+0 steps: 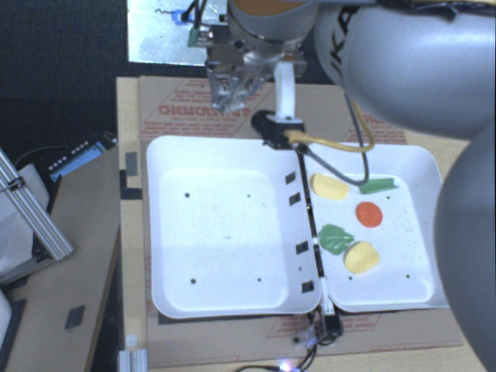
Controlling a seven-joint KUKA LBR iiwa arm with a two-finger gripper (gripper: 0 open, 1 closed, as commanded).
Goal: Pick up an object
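The gripper (230,91) hung beyond the bins, holding nothing; its opening I cannot tell. It should descend straight over the orange piece (369,214), which lay apart from its neighbours.

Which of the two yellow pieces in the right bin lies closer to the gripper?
The flat oval yellow piece at the bin's upper left, beside the divider; the rounder yellow piece sits lower, below the green leafy piece.

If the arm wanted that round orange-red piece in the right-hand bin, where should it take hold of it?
Probably straight down from above, fingers closing across the middle of the round orange-red piece. It lies flat on the right white bin, and its round outline makes any direction equal. Open floor surrounds it; the green leafy piece and the yellow lump lie apart from it.
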